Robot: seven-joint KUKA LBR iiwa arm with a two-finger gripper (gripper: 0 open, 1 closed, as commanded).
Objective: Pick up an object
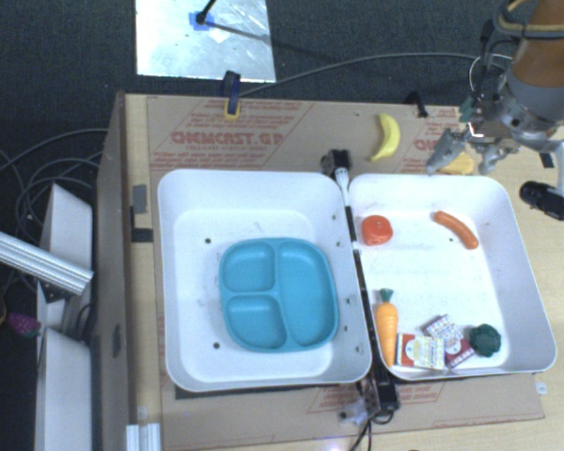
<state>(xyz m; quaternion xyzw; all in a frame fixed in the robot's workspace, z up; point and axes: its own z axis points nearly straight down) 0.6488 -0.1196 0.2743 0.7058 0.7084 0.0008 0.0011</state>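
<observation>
Gripper [465, 153] hovers over the right bin's [522, 242] far rim, fingers spread wide, holding nothing. A yellow piece [461, 164] sits directly beneath; sausage [456, 229] lies nearer the camera, long axis diagonal.

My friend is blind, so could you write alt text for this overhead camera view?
A robot's pincer hovers over a yellow item beyond the right bin, which holds a tomato, sausage, carrot, cartons and broccoli. The left bin holds a blue divided plate; a banana lies outside.
</observation>
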